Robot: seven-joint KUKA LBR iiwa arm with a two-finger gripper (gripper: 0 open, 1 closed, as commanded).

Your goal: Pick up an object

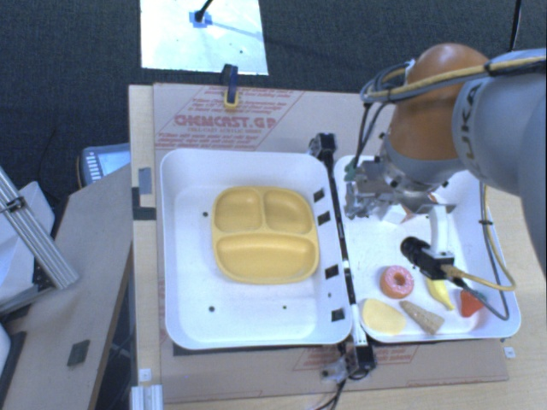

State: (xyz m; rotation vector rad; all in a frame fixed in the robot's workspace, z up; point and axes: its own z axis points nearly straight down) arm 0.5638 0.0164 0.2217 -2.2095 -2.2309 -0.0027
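Donut (pixel 397 281) seen toward right bin (pixel 500 229) front edge, well forward of tool (pixel 366 199); tool grip state cannot be told.

right bin (pixel 500 319): toys crowd near edge | middle floor bare | left bin (pixel 184 254): yellow tray (pixel 263 234) centred

Single fixed camera above bench (pixel 256 109); slanted downward; both bins framed
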